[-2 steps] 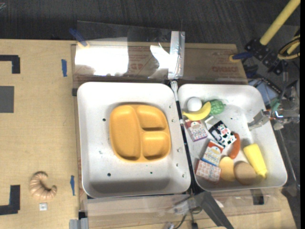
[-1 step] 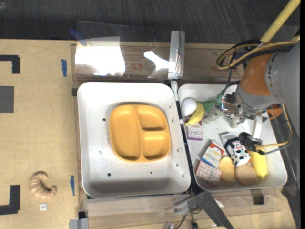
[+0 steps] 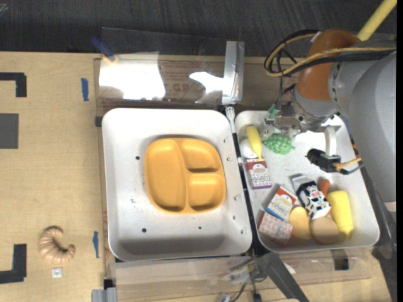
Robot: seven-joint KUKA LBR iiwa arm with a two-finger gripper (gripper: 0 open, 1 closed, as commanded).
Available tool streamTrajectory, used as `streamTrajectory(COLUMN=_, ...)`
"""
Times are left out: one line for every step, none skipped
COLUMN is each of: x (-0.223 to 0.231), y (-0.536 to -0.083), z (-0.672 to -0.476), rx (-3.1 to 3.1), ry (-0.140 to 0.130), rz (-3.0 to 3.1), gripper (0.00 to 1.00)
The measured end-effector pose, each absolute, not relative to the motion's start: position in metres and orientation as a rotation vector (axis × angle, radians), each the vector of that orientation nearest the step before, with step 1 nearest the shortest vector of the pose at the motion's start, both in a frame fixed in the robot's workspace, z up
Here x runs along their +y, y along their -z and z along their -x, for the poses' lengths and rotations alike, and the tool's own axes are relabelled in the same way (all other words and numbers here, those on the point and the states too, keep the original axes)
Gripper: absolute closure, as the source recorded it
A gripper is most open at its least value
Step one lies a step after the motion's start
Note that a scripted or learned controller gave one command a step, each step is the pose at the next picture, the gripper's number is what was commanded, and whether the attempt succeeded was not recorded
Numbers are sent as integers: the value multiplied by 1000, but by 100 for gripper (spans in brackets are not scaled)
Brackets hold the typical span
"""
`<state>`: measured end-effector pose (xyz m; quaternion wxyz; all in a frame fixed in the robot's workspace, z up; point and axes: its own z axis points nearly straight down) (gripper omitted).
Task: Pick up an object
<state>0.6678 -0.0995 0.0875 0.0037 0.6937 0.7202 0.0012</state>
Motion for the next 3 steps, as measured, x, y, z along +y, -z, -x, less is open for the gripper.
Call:
streamTrajectory(x=-101, y=-87, z=-636, rx=2312, ry=-3, rz=-2124, gripper=0)
streamTrajectory(x=-100, y=-99, z=-638, rx=2310, ry=-8, rz=-2119, gripper=100)
streamTrajectory(x=-34, y=-187, z=-668, rx=2043, ry=-6, rz=-2383, gripper=100)
